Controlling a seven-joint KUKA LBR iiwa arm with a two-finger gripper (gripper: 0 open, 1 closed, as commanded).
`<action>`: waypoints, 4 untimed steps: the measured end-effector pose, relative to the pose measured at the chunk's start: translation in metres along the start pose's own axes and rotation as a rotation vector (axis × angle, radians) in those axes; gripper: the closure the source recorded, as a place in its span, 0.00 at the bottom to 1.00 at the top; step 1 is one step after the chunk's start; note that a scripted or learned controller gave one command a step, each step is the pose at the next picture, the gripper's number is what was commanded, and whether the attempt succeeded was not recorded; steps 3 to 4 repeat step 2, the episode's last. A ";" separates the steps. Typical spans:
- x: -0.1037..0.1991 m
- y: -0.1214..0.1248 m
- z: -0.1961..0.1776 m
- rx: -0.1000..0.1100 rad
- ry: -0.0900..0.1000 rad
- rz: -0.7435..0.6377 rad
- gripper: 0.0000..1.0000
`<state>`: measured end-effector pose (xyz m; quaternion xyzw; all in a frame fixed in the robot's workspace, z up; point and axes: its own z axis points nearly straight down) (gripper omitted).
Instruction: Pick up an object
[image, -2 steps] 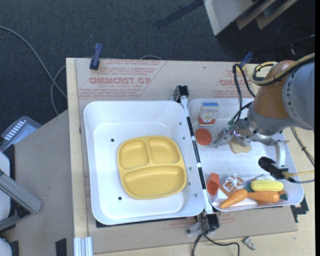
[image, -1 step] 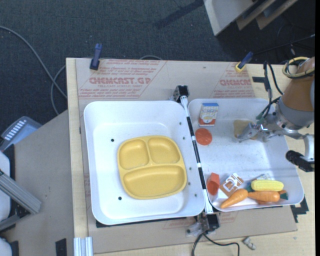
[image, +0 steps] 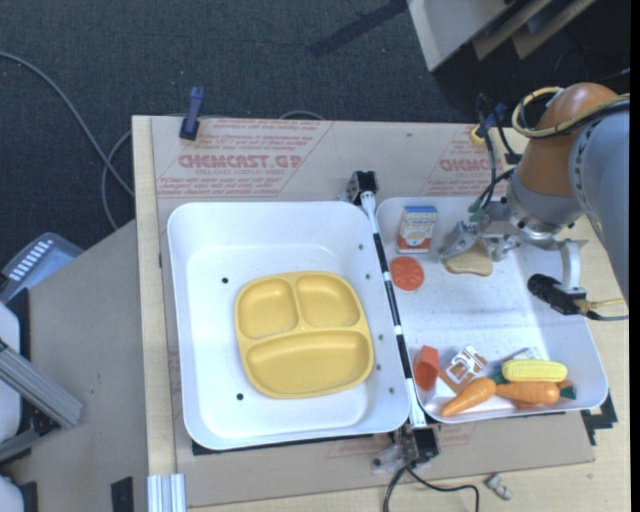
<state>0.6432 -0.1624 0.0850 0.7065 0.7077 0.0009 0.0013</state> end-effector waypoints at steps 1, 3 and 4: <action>-0.046 0.024 -0.001 0.004 0.003 0.000 0.00; 0.014 -0.001 0.000 0.004 0.002 0.000 0.00; 0.014 -0.001 0.000 0.004 0.002 0.000 0.00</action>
